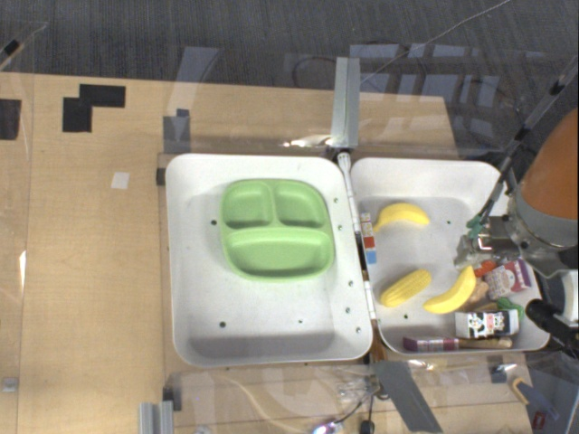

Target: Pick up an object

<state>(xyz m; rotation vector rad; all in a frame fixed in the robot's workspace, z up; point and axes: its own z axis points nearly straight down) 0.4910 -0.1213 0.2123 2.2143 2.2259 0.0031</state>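
Banana (452, 293) lies in the right bin (425, 177), near the tool (478, 242); whether the tool grips anything, I cannot tell

We cannot read the gripper (479, 242) fingers; arm (552, 188) cut by right edge, hiding packet (505, 278) partly.

Wooden bench (81, 269) with two white bins (262, 333) (434, 183), seemingly touching.
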